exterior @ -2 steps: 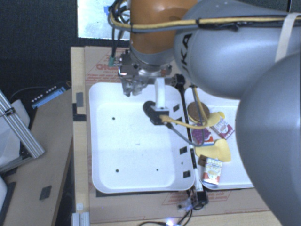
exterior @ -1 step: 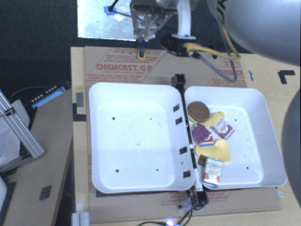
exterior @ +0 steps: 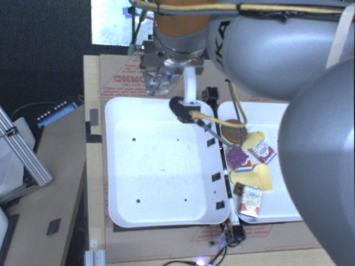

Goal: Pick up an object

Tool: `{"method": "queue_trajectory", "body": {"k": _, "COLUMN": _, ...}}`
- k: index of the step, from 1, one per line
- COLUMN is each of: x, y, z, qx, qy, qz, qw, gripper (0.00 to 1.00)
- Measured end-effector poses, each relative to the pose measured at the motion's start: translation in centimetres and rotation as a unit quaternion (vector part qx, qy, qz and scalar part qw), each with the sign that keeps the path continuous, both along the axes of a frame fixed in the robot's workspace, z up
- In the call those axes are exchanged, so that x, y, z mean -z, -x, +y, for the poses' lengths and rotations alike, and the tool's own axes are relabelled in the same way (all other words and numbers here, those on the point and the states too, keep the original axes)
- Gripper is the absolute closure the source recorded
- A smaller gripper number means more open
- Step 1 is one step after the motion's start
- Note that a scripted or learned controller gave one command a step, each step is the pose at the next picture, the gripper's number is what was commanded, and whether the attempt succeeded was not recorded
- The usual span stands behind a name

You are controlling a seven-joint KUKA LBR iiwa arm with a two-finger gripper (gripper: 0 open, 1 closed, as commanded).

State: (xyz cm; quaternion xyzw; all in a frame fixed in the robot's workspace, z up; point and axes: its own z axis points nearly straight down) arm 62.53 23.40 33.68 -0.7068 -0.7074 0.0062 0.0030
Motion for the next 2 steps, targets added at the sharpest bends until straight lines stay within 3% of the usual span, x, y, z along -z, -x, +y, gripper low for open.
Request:
{"method": "queue_trajectory", "body": {"k": 1, "x": -15.7, "y": -0.8, "z": 0.0, "qx": -0.002, "qy": -0.0056, "qz": -0.016, "qw": 0.9999, "gripper": 1.00}}
{"method": "queue_trajectory", "body": {"k": 2, "x": -20.2, "y": -4.4, "z": 0.0, "qx": -0.002, "qy": -0.0033, "qz": -0.011, "qw": 0.9999, "gripper": 1.00}}
